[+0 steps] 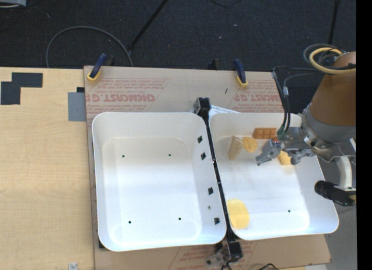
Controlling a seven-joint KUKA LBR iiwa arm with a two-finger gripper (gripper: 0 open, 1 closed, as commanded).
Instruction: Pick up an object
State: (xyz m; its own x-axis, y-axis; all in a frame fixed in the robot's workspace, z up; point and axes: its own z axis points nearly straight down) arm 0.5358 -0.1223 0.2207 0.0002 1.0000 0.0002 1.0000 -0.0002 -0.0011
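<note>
In the camera view, the grey two-finger gripper (pixel 278 153) is low inside the right shallow white bin (pixel 302 219), its jaws spread open with nothing between them. Just beside its fingers lies a small yellow block (pixel 285 159). An orange rectangular block (pixel 264 133) and a pale yellow round piece (pixel 250 144) lie near the bin's far wall. A flat yellow disc (pixel 238 213) rests at the near wall of this bin.

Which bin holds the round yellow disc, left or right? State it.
Right bin. The round yellow disc lies flat on its floor in the near-left corner, beside the black divider, well apart from the hand.
</note>
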